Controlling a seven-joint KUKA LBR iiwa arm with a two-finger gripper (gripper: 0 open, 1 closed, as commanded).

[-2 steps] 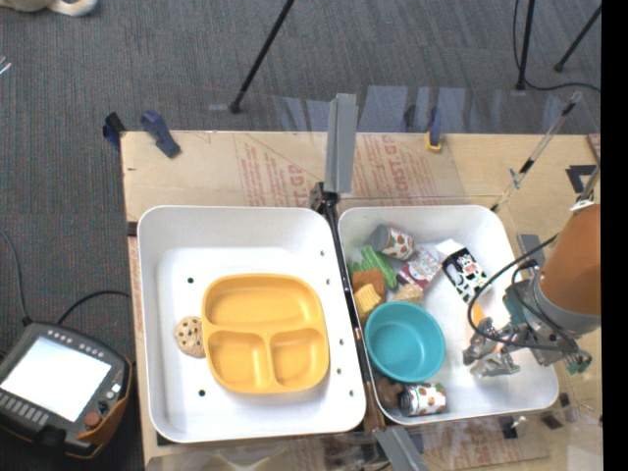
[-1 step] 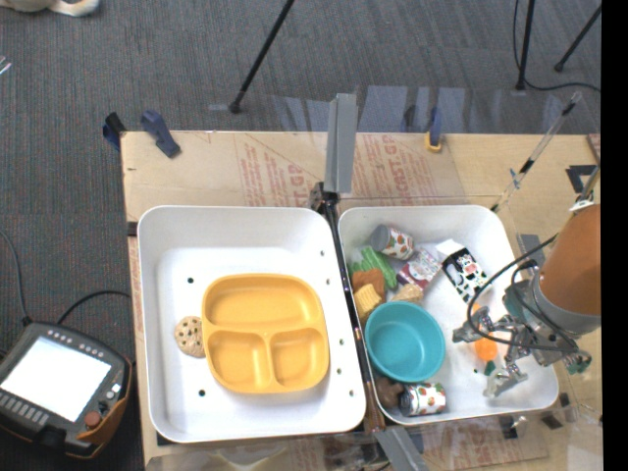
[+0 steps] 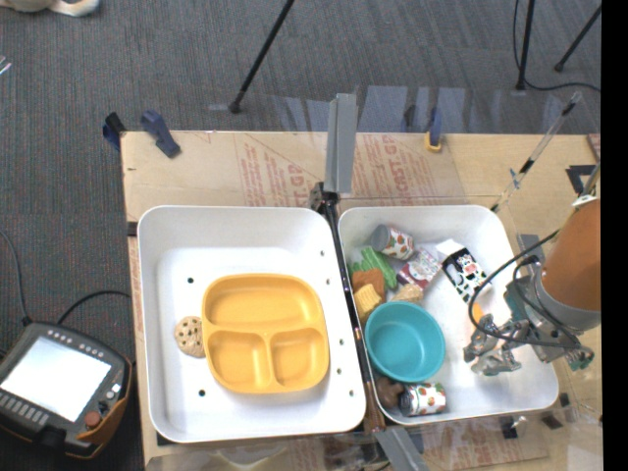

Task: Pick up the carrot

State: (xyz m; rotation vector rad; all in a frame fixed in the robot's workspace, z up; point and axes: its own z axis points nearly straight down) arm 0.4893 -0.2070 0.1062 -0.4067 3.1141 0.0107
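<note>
Nearest the lens, bottom left, a handheld pendant (image 3: 59,386) with a pale screen sits on the dark carpet, cable trailing off. Two white bins side by side on the bench: left bin (image 3: 162,263) holds a yellow divided tray (image 3: 265,332) roughly centred, with a chocolate-chip cookie (image 3: 189,336) touching the tray's left edge. Right bin (image 3: 491,226) is cluttered along its left side: teal bowl (image 3: 404,340) upright, a small printed can (image 3: 425,398) lying just below the bowl near the front wall, another small can (image 3: 392,240) tipped near the back, a black-and-white carton (image 3: 463,271) toward the middle, a crinkled wrapper (image 3: 424,263) between them. Carrot (image 3: 369,283) looks like the orange piece wedged against the bin's left wall, just above the bowl, with a green leafy piece (image 3: 375,262) touching it and a yellow corn-like piece (image 3: 367,301) just below; exact outline hard to tell in the pile. Grey arm with orange band (image 3: 581,253) comes in from the right; gripper (image 3: 496,353) hangs over the bare right part of the right bin, well apart from the carrot, beside the bowl's right side. Nothing is visibly held, but whether it's spread or closed I cannot tell, too blurred. Blue clamp (image 3: 157,130) on the bench's far left corner.
</note>
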